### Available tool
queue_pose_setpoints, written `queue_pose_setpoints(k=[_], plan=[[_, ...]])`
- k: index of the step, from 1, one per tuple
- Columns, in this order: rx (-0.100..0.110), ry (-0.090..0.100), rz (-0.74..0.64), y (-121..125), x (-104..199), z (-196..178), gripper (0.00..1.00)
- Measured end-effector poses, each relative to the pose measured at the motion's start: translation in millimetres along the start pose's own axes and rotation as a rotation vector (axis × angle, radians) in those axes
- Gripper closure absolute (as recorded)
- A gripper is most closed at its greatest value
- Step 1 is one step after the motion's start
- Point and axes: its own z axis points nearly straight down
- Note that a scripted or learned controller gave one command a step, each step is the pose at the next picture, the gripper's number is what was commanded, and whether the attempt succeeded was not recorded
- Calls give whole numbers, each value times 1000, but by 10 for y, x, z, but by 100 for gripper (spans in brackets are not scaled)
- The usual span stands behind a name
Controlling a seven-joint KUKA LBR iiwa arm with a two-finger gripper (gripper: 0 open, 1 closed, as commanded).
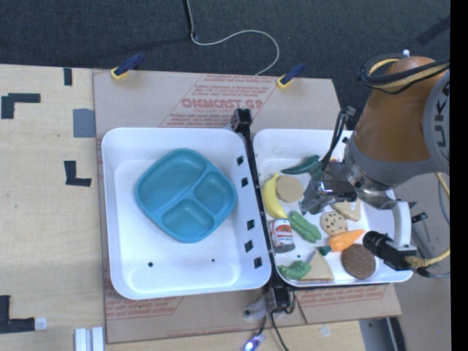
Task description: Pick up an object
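Observation:
The right bin (272, 146) holds several toy foods: a yellow banana (273, 197), a tan round cookie (289, 189), a green bean pod (304, 225), a small can (282, 235), a chip cookie (332, 222), an orange carrot (344, 240), a brown patty (359, 261) and a sandwich slice with green leaf (306, 270). My gripper (315, 198) hangs low over the middle of this bin, just right of the tan cookie and above the bean pod. Nothing shows between its fingers. A dark green leaf piece (301, 166) lies behind it.
The left bin (117, 196) holds a blue divided plate (186, 194). A black divider (251, 189) runs between the bins. The arm's grey and orange body (398, 130) covers the right bin's right side. Cardboard (212, 101) lies under both bins, with a cable (234, 39) behind.

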Motion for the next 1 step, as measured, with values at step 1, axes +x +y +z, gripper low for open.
queue_pose_setpoints(k=[1], plan=[[1,3,-10,342,462,578,100]])
